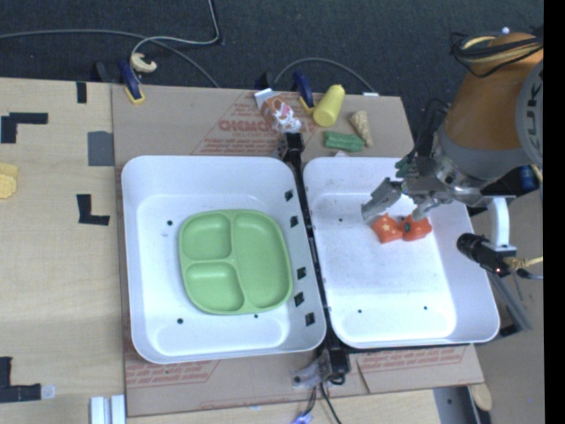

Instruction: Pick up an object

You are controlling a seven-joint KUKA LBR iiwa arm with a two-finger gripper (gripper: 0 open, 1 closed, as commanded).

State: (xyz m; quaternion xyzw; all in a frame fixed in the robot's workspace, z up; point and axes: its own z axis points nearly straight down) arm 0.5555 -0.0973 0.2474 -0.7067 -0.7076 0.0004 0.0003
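A small red and orange object [400, 229], with a bit of green in its middle, lies in the right bin [388, 299] near its upper right part. My gripper [404, 207] hangs just above it, its two fingers spread apart on either side of the object's top. Nothing sits between the fingers. The grey arm with its orange band [494, 69] reaches in from the right.
The left bin [150, 263] holds a green divided plate [236, 261]. Behind the bins on the cardboard lie a yellow cylinder [329, 104], a green piece [342, 140], a tan cone [362, 127] and a small wrapped item [281, 113].
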